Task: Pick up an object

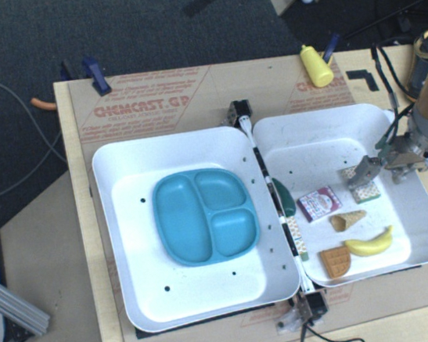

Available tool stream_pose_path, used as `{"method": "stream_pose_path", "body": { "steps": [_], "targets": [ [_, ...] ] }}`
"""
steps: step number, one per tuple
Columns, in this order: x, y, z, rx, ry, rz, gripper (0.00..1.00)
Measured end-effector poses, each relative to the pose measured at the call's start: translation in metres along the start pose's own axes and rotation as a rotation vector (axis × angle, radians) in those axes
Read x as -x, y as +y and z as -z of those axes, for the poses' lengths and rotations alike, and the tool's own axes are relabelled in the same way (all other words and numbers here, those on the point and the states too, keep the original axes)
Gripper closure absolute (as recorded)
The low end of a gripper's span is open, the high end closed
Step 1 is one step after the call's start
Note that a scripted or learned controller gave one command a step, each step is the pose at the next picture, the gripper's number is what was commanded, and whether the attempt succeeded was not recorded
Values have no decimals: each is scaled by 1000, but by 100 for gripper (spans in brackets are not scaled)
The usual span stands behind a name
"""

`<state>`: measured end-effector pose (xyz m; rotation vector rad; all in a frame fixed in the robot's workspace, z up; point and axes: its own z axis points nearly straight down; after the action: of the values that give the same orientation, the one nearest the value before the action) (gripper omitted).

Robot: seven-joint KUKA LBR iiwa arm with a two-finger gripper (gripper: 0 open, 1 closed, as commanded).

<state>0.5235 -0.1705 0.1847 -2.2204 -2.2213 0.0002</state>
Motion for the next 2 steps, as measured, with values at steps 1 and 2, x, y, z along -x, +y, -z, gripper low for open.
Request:
{"method": "stream_pose_path", "body": {
  "steps": [1, 2],
  "targets": [
    [-49, -42, -30, -1, 1, 0, 0],
    [-29, -3, -97, 5, 0, 0, 0]
  ]
}}
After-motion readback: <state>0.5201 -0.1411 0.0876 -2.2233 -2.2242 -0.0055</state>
